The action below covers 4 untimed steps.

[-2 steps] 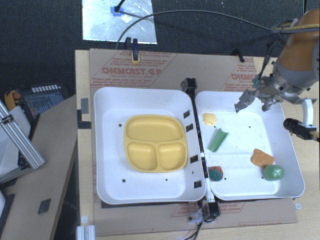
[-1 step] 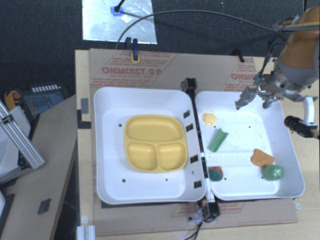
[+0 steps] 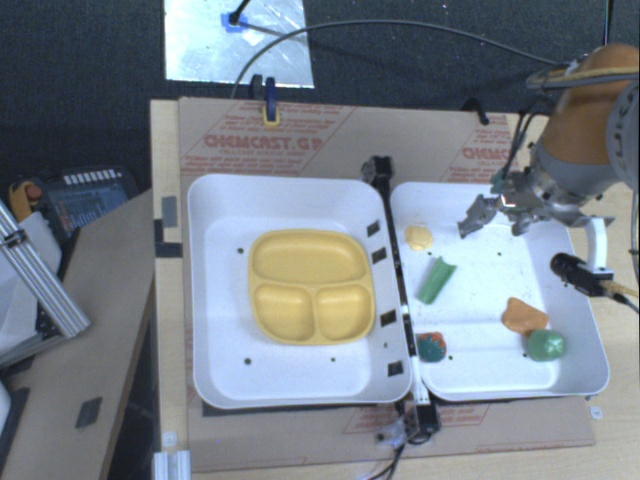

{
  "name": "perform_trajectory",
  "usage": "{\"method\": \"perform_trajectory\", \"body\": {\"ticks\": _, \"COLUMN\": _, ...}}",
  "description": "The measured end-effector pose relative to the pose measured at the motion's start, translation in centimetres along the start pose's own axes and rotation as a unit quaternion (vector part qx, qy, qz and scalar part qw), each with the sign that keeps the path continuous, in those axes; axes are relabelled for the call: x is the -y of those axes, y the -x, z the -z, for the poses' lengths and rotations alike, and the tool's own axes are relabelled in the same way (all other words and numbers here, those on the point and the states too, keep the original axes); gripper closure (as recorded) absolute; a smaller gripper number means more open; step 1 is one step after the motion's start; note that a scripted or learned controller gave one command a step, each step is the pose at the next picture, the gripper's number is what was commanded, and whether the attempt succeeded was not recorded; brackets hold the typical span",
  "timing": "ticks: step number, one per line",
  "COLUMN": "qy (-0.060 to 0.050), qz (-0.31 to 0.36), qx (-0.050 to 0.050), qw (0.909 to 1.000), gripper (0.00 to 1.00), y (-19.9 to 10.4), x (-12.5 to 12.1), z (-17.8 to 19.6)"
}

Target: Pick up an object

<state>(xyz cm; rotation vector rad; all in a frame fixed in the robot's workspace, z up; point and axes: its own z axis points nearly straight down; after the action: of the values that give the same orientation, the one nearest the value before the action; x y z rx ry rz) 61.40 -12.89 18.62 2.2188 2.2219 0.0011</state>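
Observation:
My gripper (image 3: 497, 220) hangs over the back of the right bin (image 3: 590, 383), open, with nothing between its fingers. Several small objects lie in that bin. A pale yellow piece (image 3: 418, 236) sits to the gripper's left. A green stick (image 3: 436, 279) lies below and to the left of the gripper. An orange piece (image 3: 524, 315) and a green ball (image 3: 546, 345) rest together near the front right. A red and teal piece (image 3: 431, 346) sits at the front left corner.
The left bin (image 3: 215, 368) holds a yellow compartment tray (image 3: 308, 286). A black divider (image 3: 392, 268) runs between the bins. A black fitting (image 3: 575, 271) on a cable hangs at the right bin's right side.

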Motion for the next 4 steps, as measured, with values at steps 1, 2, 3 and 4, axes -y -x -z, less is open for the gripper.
{"method": "perform_trajectory", "body": {"ticks": 1, "qy": -0.001, "qz": 0.0, "qx": 0.0, "qw": 1.0, "gripper": 0.0, "y": 0.4, "x": -0.5, "z": -5.9}}
{"method": "perform_trajectory", "body": {"ticks": 2, "qy": 0.0, "qz": 0.0, "qx": 0.0, "qw": 1.0, "gripper": 0.0, "y": 0.4, "x": -0.6, "z": -10.2}}
{"method": "perform_trajectory", "body": {"ticks": 3, "qy": 0.002, "qz": 0.0, "qx": 0.0, "qw": 1.0, "gripper": 1.0, "y": 0.4, "x": -0.7, "z": -9.0}}
{"method": "perform_trajectory", "body": {"ticks": 4, "qy": 0.003, "qz": 0.001, "qx": 0.0, "qw": 1.0, "gripper": 1.0, "y": 0.1, "x": -0.7, "z": -2.6}}
